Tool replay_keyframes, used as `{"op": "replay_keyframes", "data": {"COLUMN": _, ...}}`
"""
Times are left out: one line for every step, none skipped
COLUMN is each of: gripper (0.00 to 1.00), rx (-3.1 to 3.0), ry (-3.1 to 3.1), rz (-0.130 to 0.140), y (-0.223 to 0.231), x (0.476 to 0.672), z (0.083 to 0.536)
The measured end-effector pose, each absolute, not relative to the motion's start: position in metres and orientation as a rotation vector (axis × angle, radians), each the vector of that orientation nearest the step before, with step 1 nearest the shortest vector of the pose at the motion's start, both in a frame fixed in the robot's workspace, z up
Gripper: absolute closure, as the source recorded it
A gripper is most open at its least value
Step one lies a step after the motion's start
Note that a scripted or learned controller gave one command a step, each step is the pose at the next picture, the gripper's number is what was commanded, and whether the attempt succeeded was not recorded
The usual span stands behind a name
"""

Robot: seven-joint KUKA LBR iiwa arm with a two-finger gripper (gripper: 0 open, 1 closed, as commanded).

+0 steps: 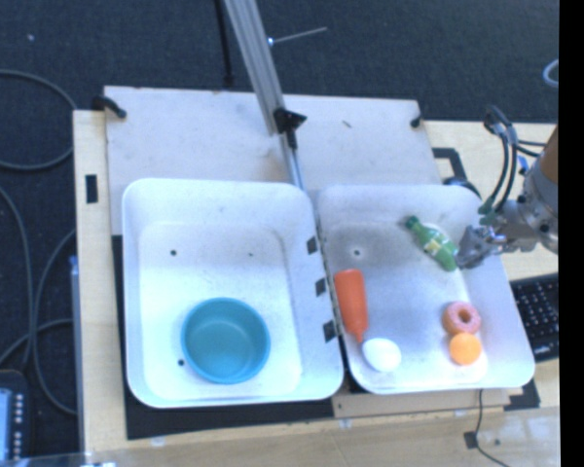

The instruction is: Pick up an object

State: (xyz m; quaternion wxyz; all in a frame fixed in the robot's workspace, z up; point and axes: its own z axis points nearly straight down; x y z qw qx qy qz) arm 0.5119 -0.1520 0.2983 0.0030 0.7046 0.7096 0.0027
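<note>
Camera view: the gripper (470, 251) sits at the 3 o'clock edge of the right bin (487, 373), touching or just beside the green bottle (431, 240); finger state cannot be determined. Orange cylinder (350, 300), white ball (381, 354), pink ring (460, 317), orange ball (464, 348) lie toward 6 o'clock. The left bin (146, 261) holds 1 blue bowl (225, 340).

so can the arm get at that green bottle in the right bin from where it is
Probably yes. The gripper sits at the right bin's right rim, right beside the green bottle, with nothing between them. The bottle lies apart from the orange carrot and the pink donut, so nothing crowds it.
</note>
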Motion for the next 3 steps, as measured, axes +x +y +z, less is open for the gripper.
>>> {"op": "replay_keyframes", "data": {"gripper": 1.0, "rx": 2.213, "ry": 2.232, "rz": 0.003, "y": -0.1, "x": 0.506, "z": 0.298}}
{"op": "replay_keyframes", "data": {"gripper": 1.0, "rx": 2.214, "ry": 2.232, "rz": 0.0, "y": -0.052, "x": 0.498, "z": 0.283}}
{"op": "replay_keyframes", "data": {"gripper": 1.0, "rx": 2.215, "ry": 2.234, "rz": -0.003, "y": -0.004, "x": 0.494, "z": 0.265}}
